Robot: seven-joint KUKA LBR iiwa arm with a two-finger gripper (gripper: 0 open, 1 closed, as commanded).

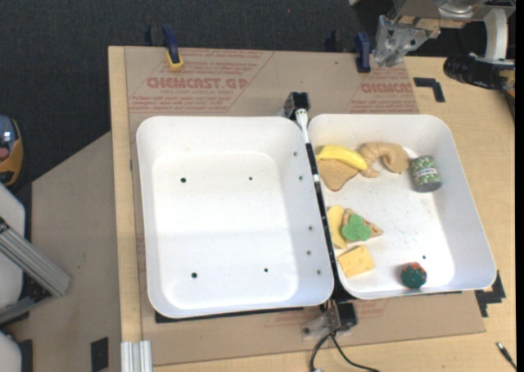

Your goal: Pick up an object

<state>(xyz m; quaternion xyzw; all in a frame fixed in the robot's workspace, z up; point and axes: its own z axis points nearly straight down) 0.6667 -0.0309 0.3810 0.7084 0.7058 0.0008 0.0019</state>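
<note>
Yellow plastic banana [342, 156] lies in the right white bin [458, 198], well below the two-finger metal gripper [391, 44] that hangs above the bench's far edge, fingers slightly apart and holding nothing. Its long axis runs left to right, the right tip pointing down toward the beige croissant [386, 156]. Red letters on the brown cardboard sheet [246, 75] read "CHEMCAST".

Two shallow white bins sit side by side on a brown cardboard sheet [246, 75] with reddish print, which covers the desk [483, 141]. The left bin [155, 198] and right bin [458, 198] touch along a black strip. Blue clamps [172, 44] pin the cardboard's far edge, and cables [336, 346] trail off the near edge.
</note>
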